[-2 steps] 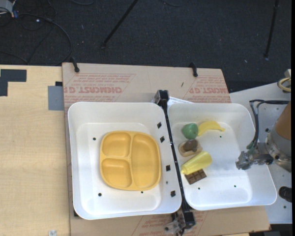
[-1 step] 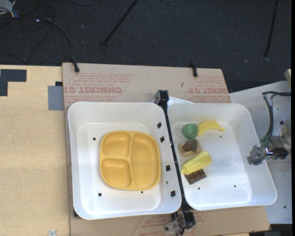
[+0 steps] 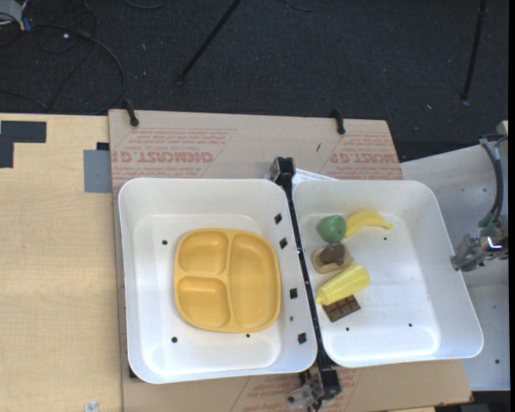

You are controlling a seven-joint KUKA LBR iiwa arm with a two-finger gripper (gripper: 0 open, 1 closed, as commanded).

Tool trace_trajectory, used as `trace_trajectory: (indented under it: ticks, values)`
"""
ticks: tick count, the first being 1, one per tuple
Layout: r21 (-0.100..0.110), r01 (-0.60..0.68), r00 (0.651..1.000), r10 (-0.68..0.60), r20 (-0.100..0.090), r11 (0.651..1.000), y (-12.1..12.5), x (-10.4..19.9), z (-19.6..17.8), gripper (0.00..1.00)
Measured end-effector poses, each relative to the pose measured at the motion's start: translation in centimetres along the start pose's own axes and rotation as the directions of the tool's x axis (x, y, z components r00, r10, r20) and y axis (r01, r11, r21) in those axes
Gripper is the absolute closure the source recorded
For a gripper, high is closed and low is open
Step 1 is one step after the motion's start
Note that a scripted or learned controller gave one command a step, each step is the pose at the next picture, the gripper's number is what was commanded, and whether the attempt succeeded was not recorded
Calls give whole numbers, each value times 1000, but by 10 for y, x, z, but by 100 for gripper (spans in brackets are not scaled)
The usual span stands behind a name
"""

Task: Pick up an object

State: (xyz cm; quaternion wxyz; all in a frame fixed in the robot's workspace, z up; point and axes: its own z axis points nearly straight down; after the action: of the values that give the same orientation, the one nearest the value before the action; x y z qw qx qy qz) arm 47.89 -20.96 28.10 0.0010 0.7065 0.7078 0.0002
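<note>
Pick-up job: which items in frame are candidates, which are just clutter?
Candidates, all in the right bin:
- green round object
- banana
- brown piece
- yellow corn-like piece
- dark brown block

Lying about:
- yellow divided plate in the left bin
- cardboard sheet under the bins
- cables on the dark floor

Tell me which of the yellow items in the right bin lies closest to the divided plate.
The yellow corn-like piece, just above the brown chocolate bar. It lies near the divider beside the yellow plate, while the banana sits farther right and higher.
</note>
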Motion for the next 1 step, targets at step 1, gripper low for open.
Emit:
trace_trajectory:
  ticks: [1]
  values:
    - [4,5,1000,-5,-3,1000,23,54,0,100]
